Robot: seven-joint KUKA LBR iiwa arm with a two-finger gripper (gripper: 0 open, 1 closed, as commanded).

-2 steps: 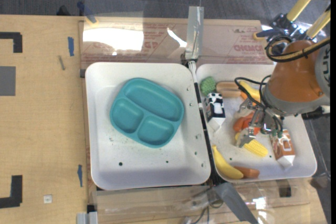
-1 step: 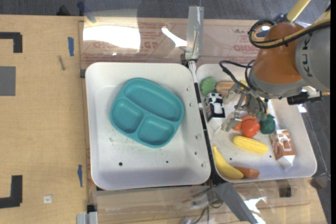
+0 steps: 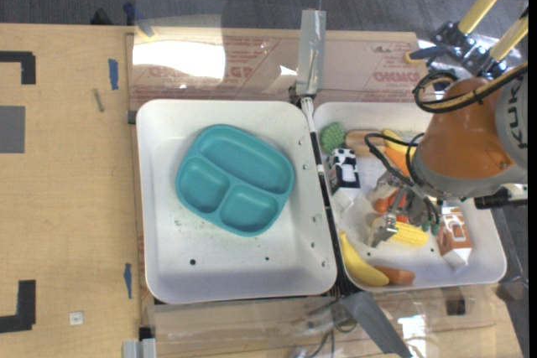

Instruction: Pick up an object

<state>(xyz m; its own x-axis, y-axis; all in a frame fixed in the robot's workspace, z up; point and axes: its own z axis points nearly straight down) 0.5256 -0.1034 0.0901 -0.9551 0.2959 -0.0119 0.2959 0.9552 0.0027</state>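
Banana (image 3: 357,263) down at the near rim of my right bin (image 3: 491,264) is closest to the lens. My gripper (image 3: 388,229) hangs low over the corn cob (image 3: 409,236), and honestly I can't tell whether the fingers are spread or pinched. Stuff's crammed here: carton (image 3: 453,232) just beside the corn, carrot (image 3: 369,137) further back, so I could easily nudge a neighbour or snag two. Left bin (image 3: 159,180) with the teal plate (image 3: 235,179) has way more room.

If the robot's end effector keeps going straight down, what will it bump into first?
Probably the yellow corn lying right by the end effector in the right bin. Depth is hard to judge from above, so it might reach the bin floor beside it instead.
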